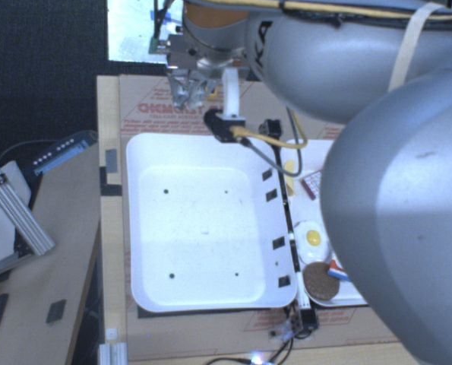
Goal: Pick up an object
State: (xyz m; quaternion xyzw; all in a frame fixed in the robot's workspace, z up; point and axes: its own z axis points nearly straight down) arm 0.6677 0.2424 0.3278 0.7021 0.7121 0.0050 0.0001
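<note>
My gripper (186,96) hangs beyond the far rim of the left white bin (133,204), over the cardboard sheet. No object shows at its tip. In the visible strip of the right bin (355,301) lie a toy fried egg (313,238), a brown round disc (320,281), a small yellow piece (289,167) and a red-patterned card (312,182). The grey arm (393,166) hides most of that bin.
A black cable and connector (224,126) dangle from the wrist over the left bin's far right corner. Black clips (279,242) line the divider between the bins. A metal rail (17,211) and a dark handheld device (62,150) lie left of the bench.
</note>
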